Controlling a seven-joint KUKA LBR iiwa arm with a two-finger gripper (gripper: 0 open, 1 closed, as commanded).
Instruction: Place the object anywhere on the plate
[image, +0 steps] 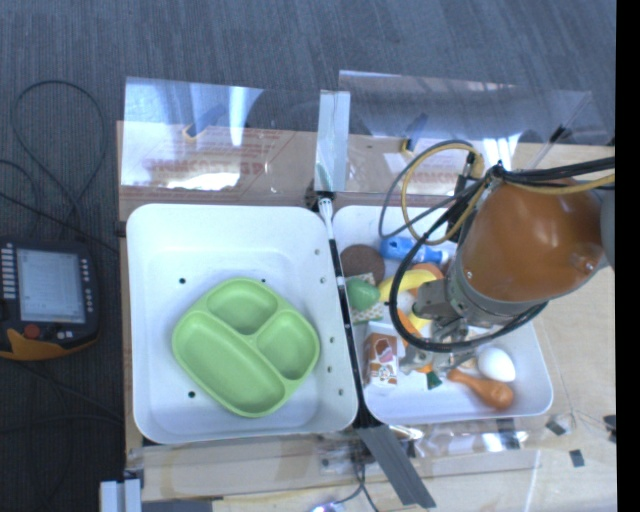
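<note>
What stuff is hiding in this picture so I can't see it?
- The claw: in the camera view, the arm covers it.
- The toys in the right bin: the arm covers some of them.
- The small packet: its label is too small to read.

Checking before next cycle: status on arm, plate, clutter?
Arm over right bin, among the toys. Plate in left bin, nothing on it. Egg and green ball loose in right bin.

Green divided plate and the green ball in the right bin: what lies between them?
In the camera view, bare white bin floor, then the bins' adjoining rims, separate the plate from the ball.
</note>
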